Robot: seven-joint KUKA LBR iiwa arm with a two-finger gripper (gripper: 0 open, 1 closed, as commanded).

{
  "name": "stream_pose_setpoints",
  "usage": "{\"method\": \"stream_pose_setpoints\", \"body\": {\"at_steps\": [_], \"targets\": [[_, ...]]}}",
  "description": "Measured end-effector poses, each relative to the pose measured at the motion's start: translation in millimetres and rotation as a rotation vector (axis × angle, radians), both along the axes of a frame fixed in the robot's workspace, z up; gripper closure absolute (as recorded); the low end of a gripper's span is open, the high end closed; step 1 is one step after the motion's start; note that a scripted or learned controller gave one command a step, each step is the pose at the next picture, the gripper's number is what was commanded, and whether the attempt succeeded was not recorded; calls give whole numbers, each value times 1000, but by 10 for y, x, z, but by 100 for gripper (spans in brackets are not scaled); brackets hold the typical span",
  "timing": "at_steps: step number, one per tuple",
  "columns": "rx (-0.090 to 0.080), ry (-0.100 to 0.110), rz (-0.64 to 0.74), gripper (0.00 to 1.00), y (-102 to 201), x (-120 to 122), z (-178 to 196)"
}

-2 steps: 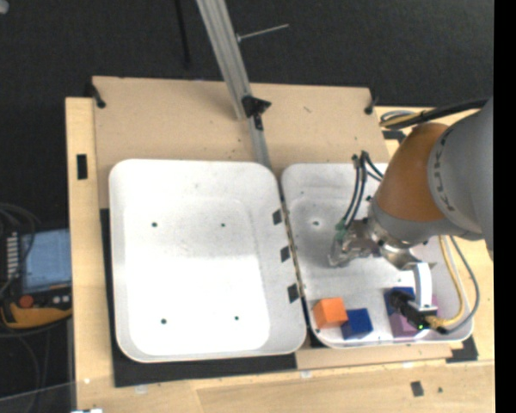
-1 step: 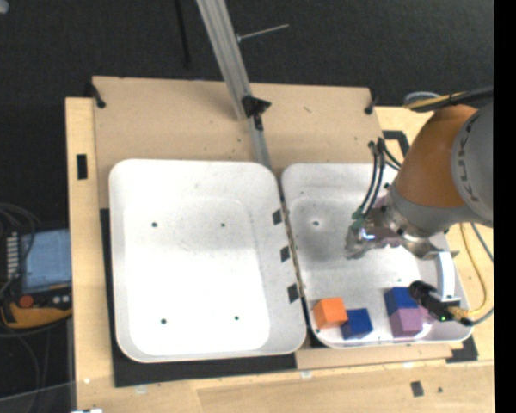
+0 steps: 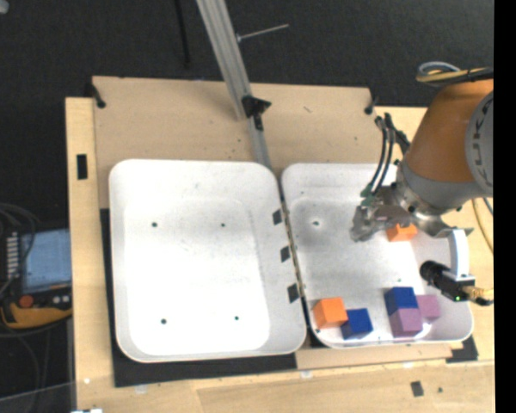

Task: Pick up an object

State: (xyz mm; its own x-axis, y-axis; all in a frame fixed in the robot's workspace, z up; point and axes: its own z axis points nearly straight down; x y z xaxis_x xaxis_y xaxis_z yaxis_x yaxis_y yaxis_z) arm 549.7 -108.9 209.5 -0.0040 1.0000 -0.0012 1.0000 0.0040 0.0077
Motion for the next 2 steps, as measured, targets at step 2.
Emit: {"method": "stream_pose_setpoints", "body": {"at_steps": [2], "targets": [[3,6,4,100,528,-40,591]]}}
